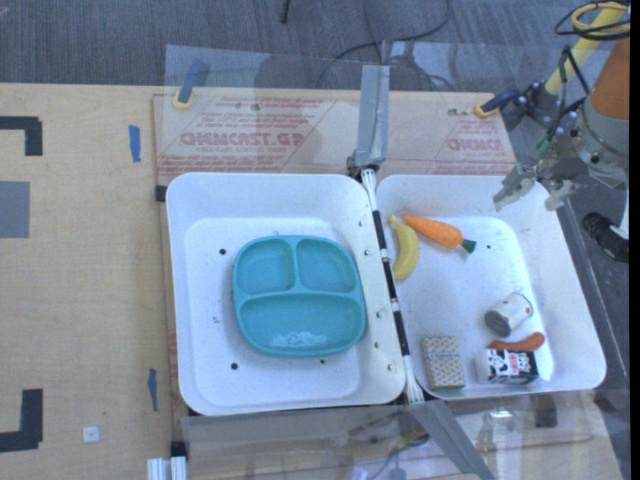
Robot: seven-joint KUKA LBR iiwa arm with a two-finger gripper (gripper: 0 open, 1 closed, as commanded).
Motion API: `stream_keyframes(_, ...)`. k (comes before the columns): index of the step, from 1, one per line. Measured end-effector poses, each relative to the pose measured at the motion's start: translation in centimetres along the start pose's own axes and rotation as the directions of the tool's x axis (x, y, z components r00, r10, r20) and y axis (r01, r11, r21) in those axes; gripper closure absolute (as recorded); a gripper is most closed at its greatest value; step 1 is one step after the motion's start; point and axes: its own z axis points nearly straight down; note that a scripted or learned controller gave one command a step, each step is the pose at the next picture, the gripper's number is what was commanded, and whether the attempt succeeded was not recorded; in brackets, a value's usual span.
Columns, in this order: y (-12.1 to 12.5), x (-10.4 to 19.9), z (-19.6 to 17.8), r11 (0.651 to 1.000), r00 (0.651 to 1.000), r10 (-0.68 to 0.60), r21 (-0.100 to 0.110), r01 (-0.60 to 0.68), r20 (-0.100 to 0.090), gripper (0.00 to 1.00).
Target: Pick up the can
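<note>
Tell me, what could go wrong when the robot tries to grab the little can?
1. The small silver can lies on its side in the right white bin, so it might roll away when touched.
2. A thin orange-red piece and a black-and-white carton sit close beside it, so the two-finger gripper might bump or grab those instead.
3. The gripper hovers at the bin's far edge, apart from the can, so a poorly aimed reach could miss.
</note>
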Motion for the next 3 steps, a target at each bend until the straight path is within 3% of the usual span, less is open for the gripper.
stream_keyframes(1,-4.5,-1.9,10.9,0.993,0.993,0.118,0.001,-0.118,0.0,0.0)
stream_keyframes(2,-10.8,-2.4,13.6,0.979,0.979,0.202,-0.008,-0.202,-0.008,0.0)
stream_keyframes(3,-10.9,-2.9,12.6,0.978,0.978,0.21,-0.013,-0.21,-0.001,1.0)
